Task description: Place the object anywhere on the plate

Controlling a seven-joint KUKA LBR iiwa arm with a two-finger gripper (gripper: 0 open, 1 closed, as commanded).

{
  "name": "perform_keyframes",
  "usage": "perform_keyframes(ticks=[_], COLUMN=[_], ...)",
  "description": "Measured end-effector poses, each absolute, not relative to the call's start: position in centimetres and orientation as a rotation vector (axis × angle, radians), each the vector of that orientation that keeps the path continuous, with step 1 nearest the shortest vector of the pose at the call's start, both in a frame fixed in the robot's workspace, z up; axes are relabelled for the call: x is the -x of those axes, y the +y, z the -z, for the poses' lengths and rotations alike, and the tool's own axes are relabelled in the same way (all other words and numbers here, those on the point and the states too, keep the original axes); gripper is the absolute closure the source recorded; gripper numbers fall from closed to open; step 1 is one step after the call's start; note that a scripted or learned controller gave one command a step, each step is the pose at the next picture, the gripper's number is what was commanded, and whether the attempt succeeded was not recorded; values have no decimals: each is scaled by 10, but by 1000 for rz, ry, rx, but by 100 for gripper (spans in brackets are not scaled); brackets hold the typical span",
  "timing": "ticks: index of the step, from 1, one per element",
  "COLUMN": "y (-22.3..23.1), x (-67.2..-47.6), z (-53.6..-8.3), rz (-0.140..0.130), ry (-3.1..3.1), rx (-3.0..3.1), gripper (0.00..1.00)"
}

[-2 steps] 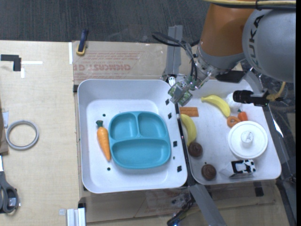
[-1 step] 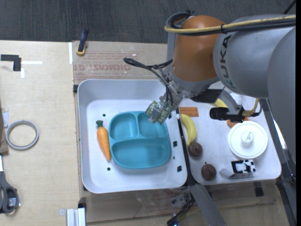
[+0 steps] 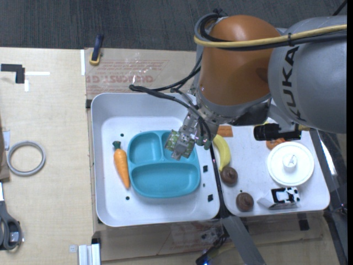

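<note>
The arm (image 3: 259,65) looms over both bins, gripper (image 3: 182,143) down over the plate (image 3: 162,178) — whether it is open or closed cannot be told.

A small greenish object (image 3: 179,145) sits at the gripper's tip, above the plate's upper right compartment; a hold on it cannot be confirmed. The blue plate lies in the left bin (image 3: 105,148) with a carrot (image 3: 121,164) just beside its left edge. In the right bin (image 3: 309,203) — a banana (image 3: 223,151), two brown pieces (image 3: 229,175) and a white lid (image 3: 290,163).
</note>
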State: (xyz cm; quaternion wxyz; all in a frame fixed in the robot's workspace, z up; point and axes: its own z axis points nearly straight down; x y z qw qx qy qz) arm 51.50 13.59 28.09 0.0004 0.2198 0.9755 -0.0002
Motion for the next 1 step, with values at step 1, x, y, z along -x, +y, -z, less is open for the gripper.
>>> perform_keyframes(ticks=[1], y=[136], x=[-515], z=[-281], rz=[1], ry=[3064], rx=[-691], gripper=[0])
